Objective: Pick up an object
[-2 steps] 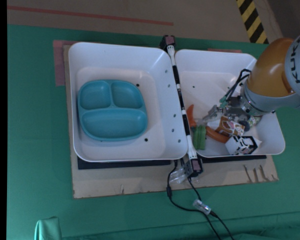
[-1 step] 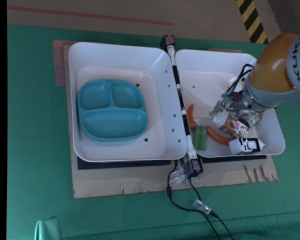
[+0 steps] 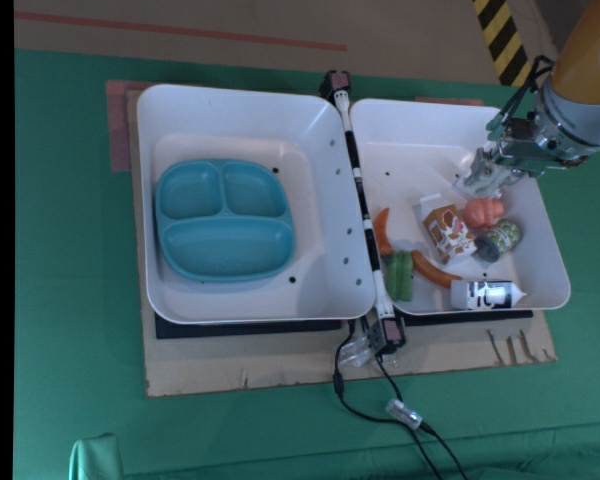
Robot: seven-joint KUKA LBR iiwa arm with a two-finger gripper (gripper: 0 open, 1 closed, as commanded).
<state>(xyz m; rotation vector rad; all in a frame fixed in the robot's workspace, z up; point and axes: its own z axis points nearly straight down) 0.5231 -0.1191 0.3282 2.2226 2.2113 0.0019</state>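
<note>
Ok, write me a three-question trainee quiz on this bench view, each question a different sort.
1. True or false: the teal divided plate lies in the same bin as the small white bottle.
2. Multiple choice: the gripper hangs over the A) left bin B) right bin C) green mat.
3. How many compartments does the plate have?

Key: 1 false; 2 B; 3 three.
</note>
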